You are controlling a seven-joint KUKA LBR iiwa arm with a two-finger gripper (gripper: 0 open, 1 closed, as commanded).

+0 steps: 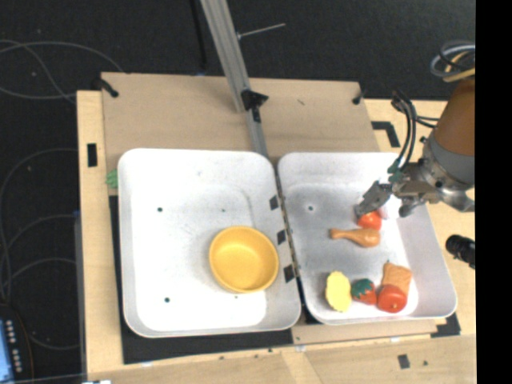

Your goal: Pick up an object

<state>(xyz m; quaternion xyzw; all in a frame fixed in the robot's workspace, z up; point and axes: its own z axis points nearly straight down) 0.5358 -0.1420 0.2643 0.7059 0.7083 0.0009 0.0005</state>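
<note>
While nothing is lifted yet, the pincer (390, 201) hangs spread wide over a small red toy (370, 220) lying in the right bin (320, 174); closing and raising remain.

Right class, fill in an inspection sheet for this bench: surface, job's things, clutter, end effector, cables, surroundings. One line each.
Surface: tan bench bearing two white bins, left bin and right bin.
Job's things: in the right bin, small red piece, tan drumstick shape, yellow piece, red tomato-like piece, orange block.
Clutter: yellow bowl in the left bin.
End effector: over the right bin, fingers spread, just above the small red piece.
Cables: thin cables on the dark floor, left.
Surroundings: metal pole behind the bins.
</note>
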